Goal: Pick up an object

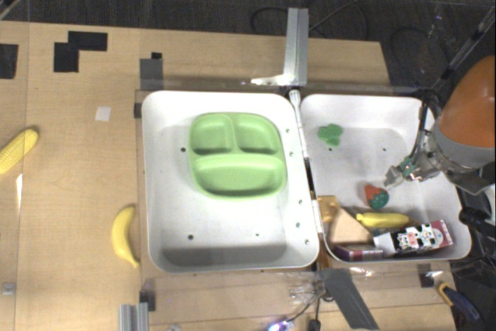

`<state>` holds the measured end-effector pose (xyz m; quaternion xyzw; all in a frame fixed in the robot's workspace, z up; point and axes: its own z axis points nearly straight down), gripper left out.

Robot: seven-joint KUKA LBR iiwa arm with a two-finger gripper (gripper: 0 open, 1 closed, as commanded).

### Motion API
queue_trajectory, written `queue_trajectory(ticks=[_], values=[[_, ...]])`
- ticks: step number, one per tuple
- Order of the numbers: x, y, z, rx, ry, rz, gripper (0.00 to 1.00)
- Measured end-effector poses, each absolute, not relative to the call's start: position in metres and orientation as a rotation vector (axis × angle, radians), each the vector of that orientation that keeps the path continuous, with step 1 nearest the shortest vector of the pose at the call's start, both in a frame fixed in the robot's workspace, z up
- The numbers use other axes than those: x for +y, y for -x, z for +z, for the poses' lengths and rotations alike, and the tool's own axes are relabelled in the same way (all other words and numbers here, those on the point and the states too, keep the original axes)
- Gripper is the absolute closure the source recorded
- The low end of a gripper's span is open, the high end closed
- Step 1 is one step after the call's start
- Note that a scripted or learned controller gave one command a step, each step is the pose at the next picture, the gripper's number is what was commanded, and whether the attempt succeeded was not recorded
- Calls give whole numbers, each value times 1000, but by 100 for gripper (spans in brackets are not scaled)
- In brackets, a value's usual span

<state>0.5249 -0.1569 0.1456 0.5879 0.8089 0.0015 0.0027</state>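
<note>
Quick status from my end, watching through the overhead camera. The arm [471, 116] is reaching in from the right over the right bin [364, 116], and the gripper [404, 170] hangs low near the bin's right wall, just right of and a bit farther back than a small red and teal toy [376, 196]. Nothing is between the fingers as far as I can see, but they're too small and blurry for me to call, so I honestly can't tell whether they're spread or pressed together.

So my read is we're in the approach step — nothing picked yet. Candidates all sit in the right bin: the red and teal toy close to the gripper, a green toy [331, 134] alone toward the far left of the bin, and a crowded pile along the near edge, with a yellow banana-shaped thing [382, 221], a tan wedge [346, 229] and a printed box [421, 237] packed together, some touching.

The left bin [159, 190] just has the green divided plate [235, 153] in it. Outside the bins there's a banana [123, 233] and a corn cob [17, 151] on the bench, well away from the arm.

Next move, I'd guess: shift slightly left and nearer, centre over the red and teal toy, drop straight down and close. It's small and looks rounded, so it could squirt out — and drifting toward the near pile risks nudging the yellow thing instead.
</note>
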Motion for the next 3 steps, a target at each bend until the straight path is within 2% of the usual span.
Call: queue_trajectory(ticks=[1, 2, 3], values=[[-157, -525, 146, 2537, -1844, 5, 0], [-157, -525, 146, 2537, -1844, 5, 0], [-145, -523, 91, 2541, -1823, 10, 0]])
